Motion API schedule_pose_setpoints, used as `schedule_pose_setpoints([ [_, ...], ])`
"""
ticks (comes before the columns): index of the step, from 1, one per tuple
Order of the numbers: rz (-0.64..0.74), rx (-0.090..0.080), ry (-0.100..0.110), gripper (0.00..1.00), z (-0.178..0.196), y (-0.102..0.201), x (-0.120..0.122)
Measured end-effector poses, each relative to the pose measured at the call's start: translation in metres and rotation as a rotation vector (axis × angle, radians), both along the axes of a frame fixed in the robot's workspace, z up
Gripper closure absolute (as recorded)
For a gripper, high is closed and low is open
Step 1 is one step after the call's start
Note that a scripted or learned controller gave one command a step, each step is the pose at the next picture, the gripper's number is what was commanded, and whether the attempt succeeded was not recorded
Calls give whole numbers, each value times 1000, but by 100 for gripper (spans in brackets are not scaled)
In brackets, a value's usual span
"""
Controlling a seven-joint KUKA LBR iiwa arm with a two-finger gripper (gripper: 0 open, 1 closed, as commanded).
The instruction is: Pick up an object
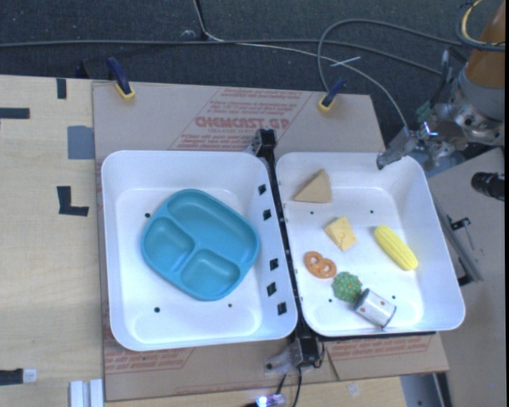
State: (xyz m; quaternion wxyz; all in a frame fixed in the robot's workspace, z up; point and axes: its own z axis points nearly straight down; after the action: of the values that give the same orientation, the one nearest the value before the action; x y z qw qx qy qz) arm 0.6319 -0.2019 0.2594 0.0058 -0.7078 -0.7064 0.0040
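Nothing picked yet: end effector (396, 153) hovers at the right bin's (433, 227) far-right corner; corn (395, 248) lies untouched.

Two blue clamps (119, 76) (330, 96) grip the cardboard sheet (237, 121); black tape marks (68, 200) nearby.

Right bin (431, 227): the far right corner and the strip along the right wall lie open. A tan wedge (313, 188) stands near the far left corner, a yellow block (340, 233) at centre, and a corn cob (395, 248) toward the right wall, all apart with passable gaps. At the near edge a pretzel (320, 265), broccoli (347, 286) and a metal can (374, 307) crowd together, broccoli touching can. Left bin (119, 227): a blue divided plate (200, 243) occupies the centre; margins along all walls are open.
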Motion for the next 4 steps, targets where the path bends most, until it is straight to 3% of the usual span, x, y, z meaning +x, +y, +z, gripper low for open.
schedule_pose_setpoints([
  [1, 4, -3, -13, 0, 8, 1, 2],
  [4, 5, -3, -9, 0, -171, 5, 6],
])
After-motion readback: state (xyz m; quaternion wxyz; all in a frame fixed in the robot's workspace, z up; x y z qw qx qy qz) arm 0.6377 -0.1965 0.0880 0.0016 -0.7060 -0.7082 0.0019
